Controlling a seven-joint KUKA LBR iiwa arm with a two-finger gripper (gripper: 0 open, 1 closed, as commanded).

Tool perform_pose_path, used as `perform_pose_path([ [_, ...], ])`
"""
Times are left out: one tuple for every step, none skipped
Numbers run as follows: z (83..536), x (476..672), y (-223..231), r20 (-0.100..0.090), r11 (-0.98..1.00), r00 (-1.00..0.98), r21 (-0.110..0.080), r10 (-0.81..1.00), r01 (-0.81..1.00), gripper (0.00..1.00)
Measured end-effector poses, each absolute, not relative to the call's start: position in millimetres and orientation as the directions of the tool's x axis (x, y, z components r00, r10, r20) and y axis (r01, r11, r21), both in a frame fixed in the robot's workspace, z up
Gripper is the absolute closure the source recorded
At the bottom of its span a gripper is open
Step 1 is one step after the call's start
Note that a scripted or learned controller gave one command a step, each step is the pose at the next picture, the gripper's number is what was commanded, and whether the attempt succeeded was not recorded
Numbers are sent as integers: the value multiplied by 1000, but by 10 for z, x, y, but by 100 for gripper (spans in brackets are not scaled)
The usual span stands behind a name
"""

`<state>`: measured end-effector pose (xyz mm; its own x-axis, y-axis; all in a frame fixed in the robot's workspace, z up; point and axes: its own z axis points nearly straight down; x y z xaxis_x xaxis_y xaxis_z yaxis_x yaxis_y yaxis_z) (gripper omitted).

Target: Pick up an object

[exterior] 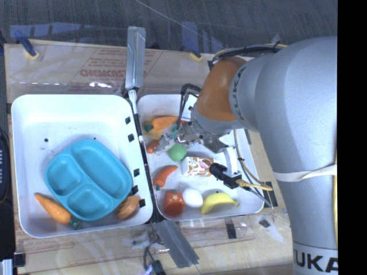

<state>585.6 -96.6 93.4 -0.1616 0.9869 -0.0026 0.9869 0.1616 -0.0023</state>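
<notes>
Arm (287,96) bent low over right bin (252,208), gripper (179,139) beside carrot (162,122).

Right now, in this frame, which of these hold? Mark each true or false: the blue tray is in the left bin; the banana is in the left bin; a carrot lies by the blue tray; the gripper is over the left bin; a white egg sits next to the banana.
1. The blue tray is in the left bin. True.
2. The banana is in the left bin. False: it lies in the right bin, near the front edge.
3. A carrot lies by the blue tray. True.
4. The gripper is over the left bin. False: it is over the right bin, near a green ball.
5. A white egg sits next to the banana. True.
</notes>
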Motion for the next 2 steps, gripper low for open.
perform_pose_path([
  [1019,5856,-939,2,167,-167,-5,986,986,100],
  [1957,6117,-128,1,198,-198,6,980,980,100],
])
